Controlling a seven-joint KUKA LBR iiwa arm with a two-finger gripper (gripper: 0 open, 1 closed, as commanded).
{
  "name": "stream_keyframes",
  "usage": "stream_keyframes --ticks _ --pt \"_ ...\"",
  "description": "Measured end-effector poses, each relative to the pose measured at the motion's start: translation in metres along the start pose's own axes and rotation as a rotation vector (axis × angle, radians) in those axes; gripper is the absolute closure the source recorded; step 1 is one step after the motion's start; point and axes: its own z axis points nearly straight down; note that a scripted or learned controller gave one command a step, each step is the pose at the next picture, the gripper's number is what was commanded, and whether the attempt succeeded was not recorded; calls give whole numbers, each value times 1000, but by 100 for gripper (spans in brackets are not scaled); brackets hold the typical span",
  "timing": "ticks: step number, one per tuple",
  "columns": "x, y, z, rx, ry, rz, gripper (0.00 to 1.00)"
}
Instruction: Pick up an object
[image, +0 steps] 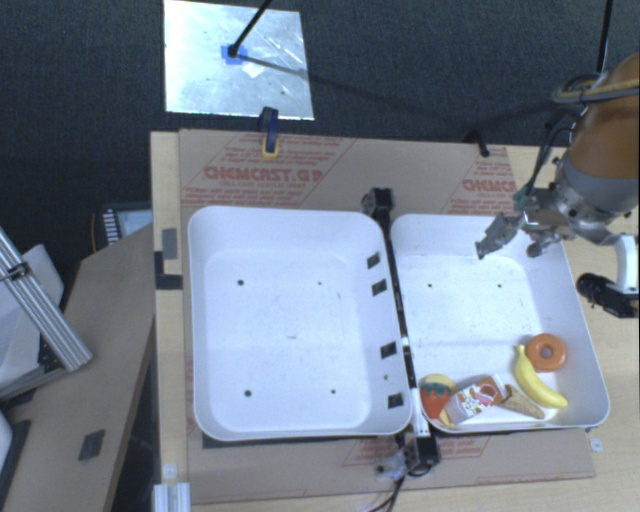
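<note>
Toy foods (495, 388) clustered, right bin's (450, 300) near edge

The left bin (290, 320) offers a bare floor, open to reach anywhere inside its walls. In the right bin (470, 300) the far and middle floor lie free, while the near edge is crowded: banana (537, 380), orange ring (546, 351), packet (475, 398) and tomato (436, 394) sit close together, leaving little gap between them
</note>
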Motion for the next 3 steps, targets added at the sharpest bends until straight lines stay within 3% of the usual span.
stream_keyframes --ticks 1,2,3 --pt "-79 -41 -27 -2 -5 10 0" --pt "-72 -119 -174 -14 -5 4 0" --pt "11 -116 -259 -10 0 -6 0"
